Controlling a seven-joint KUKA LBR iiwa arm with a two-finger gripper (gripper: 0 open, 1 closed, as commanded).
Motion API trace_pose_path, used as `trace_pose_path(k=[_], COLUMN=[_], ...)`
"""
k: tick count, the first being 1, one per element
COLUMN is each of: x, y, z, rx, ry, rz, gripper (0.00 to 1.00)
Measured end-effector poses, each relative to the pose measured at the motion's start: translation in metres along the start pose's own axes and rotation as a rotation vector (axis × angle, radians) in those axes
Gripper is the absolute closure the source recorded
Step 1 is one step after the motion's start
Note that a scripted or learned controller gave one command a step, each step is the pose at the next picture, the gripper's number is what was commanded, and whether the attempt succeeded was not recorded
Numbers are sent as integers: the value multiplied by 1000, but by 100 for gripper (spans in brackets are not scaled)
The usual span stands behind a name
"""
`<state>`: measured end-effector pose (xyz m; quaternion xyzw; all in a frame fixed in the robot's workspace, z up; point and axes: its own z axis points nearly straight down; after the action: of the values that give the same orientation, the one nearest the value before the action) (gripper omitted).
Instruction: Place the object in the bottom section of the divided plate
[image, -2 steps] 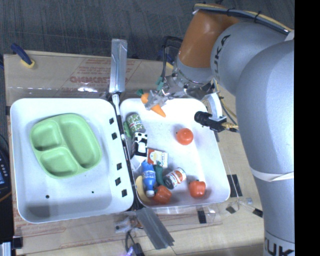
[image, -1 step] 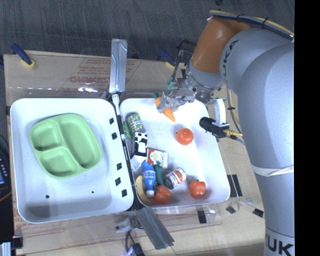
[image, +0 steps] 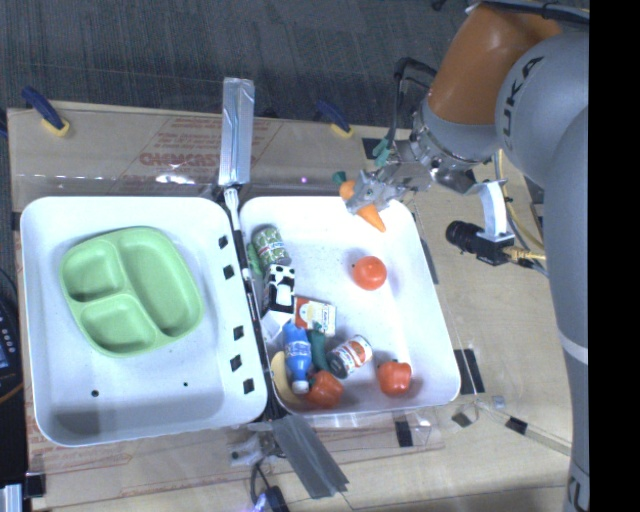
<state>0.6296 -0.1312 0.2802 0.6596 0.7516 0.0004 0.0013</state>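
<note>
Carrot lifted, plate waiting.
The gripper (image: 372, 193) pinches the orange carrot (image: 371, 214) between closed fingers, well right of the green divided plate (image: 130, 290); carry it steadily over and release low above the bottom section.

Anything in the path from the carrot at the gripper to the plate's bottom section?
The gripper sits at the small orange carrot, over the right white bin's top edge. The raised wall between the bins separates it from the green divided plate in the left bin. Nothing lies in the plate's bottom section.
</note>
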Motion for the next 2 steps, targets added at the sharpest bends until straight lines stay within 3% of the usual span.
trace_pose_path(k=[1, 2], x=[0, 55], y=[-1, 0], z=[2, 83], rx=[4, 7], ry=[1, 3], rz=[0, -268], gripper=[0, 0])
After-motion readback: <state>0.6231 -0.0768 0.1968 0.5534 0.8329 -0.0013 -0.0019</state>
